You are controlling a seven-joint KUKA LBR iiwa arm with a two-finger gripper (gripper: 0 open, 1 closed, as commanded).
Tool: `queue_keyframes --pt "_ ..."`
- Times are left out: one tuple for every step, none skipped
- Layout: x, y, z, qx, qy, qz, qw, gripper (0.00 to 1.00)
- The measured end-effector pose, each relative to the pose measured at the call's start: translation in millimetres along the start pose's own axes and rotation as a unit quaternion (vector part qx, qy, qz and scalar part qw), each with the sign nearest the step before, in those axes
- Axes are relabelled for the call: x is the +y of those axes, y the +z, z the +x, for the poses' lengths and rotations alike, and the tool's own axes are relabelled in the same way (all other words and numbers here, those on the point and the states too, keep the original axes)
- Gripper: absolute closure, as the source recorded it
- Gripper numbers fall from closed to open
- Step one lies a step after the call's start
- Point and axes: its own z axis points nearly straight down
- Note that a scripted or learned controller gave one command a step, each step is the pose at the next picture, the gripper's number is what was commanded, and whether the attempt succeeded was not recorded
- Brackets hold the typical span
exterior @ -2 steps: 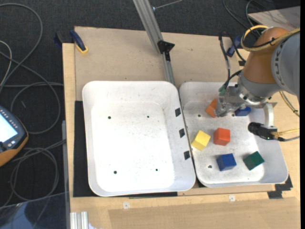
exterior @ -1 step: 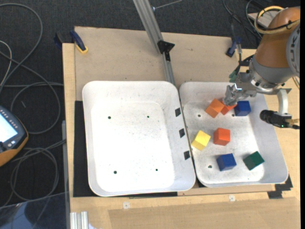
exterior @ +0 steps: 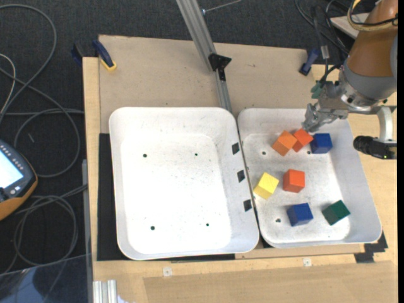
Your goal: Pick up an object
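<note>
Red block (exterior: 303, 137) just beneath the claw (exterior: 314, 122) looks light, rigid, smooth; grip opposite flat faces. Orange block (exterior: 285, 143) crowds it. Whether the claw is spread, I cannot tell.

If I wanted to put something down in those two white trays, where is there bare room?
The left bin has bare floor wall to wall. In the right bin, small patches lie along the near rim left of the blue cube, and in the far left corner. It is crowded at the far side, where the gripper hangs over the orange blocks.
</note>
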Motion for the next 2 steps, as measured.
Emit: queue_keyframes --pt "-1.5 -14.4 55.9 0.002 -0.003 0.001 1.0 1.0" --pt "-6.7 -21.9 116.6 0.002 -0.003 0.003 1.0 1.0"
